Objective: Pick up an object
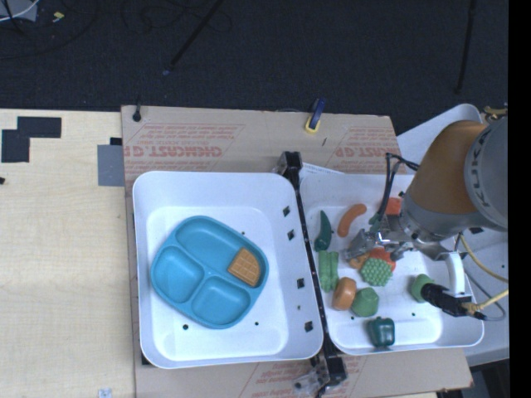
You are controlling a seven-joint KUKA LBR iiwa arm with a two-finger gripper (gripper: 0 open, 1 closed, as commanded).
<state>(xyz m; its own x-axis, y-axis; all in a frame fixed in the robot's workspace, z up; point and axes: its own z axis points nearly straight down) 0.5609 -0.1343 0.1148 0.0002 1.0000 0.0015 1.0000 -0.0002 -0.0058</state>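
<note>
Hand hangs low in the right bin, among the toy food; finger spread cannot be told. Nearest target, a green studded piece, lies just near-right of it; orange sausage sits just on its far side.

Even bright overhead light, soft shadows, slightly blurry, dark background
</note>
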